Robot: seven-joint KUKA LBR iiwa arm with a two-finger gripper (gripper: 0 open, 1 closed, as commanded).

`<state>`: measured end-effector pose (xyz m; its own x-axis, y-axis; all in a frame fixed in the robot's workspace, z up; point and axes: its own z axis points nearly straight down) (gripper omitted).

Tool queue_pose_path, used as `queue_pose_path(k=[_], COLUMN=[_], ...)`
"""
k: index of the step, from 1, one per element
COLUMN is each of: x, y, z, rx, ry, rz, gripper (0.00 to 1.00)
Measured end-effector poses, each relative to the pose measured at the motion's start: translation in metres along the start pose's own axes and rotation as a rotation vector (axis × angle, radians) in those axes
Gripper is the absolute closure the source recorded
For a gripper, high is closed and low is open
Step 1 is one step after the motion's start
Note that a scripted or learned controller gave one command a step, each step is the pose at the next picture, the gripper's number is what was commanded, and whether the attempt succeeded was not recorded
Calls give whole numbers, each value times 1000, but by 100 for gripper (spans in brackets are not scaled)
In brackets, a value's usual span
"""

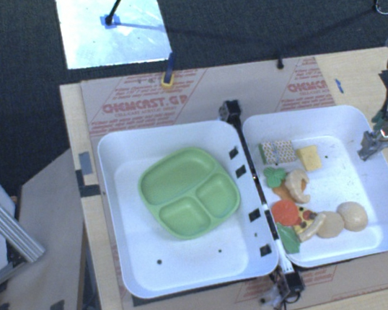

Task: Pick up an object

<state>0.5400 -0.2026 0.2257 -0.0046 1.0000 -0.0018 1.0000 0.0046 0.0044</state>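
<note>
I am watching the gripper (368, 146) hovering at the right rim of the right bin (380, 179), and I cannot tell how its jaws are standing. The food pieces are lying in that bin's left half, the yellow block (310, 158) nearest the gripper, so I am judging this the approach: next it needs to be moving left and down.

2 white bins (176, 135), 1 green tray (189, 191), approx. 9 food items (310, 198), count unsure where piled.

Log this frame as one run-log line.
phase: pre-grasp | gripper: over right bin right rim, nothing between fingers | targets: toy food pile along right bin's left side | left bin: green tray
</note>
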Motion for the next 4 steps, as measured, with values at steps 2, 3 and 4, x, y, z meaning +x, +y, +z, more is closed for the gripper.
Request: queue_pose_path(k=[2,3,4], x=[89,128,172], y=[55,83,120], z=[-4,6,-9], rx=[-1,1,-2], ry=[3,2,3], rz=[-6,-5,-5], gripper=[100,100,100])
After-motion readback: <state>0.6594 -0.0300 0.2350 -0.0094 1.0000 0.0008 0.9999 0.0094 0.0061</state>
